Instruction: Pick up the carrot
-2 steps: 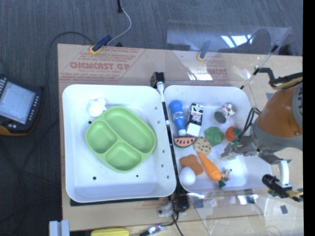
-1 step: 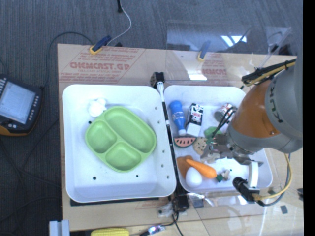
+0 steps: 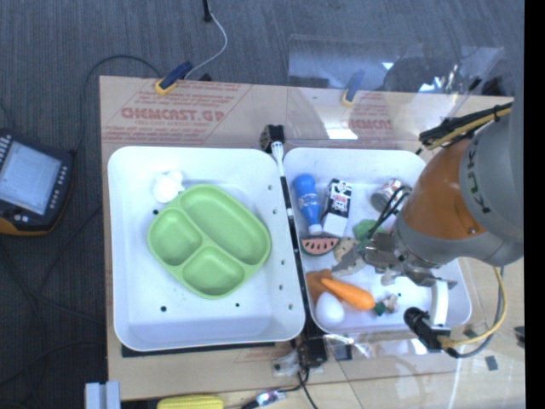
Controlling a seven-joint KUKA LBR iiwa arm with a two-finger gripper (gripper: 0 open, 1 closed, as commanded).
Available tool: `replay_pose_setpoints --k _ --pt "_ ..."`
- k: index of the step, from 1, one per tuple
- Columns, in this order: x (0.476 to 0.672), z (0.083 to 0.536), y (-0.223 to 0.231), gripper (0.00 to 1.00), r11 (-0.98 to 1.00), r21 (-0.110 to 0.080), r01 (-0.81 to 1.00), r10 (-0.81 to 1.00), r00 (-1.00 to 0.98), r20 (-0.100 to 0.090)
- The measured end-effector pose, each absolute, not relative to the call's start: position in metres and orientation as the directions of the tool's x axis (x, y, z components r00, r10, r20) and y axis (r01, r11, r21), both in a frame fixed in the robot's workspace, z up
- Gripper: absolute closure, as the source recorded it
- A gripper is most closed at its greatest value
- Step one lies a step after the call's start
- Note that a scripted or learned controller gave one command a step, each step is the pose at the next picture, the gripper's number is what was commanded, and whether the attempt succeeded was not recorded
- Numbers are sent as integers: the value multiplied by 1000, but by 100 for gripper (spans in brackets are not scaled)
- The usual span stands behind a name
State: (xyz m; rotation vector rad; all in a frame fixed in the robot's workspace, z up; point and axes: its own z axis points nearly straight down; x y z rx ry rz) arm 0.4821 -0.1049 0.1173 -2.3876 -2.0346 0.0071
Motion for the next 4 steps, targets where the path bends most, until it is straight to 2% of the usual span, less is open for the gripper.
replay_pose_setpoints --k 1,2,3,4 --pt "486 92 -103 0 24 3 1000 1000 -24 -2" --pt "491 93 -103 0 315 23 949 949 -315 -16" --pt "492 93 -101 0 676 17 736 737 -676 -21" --pt "492 93 -100 0 663 16 749 749 -663 -21"
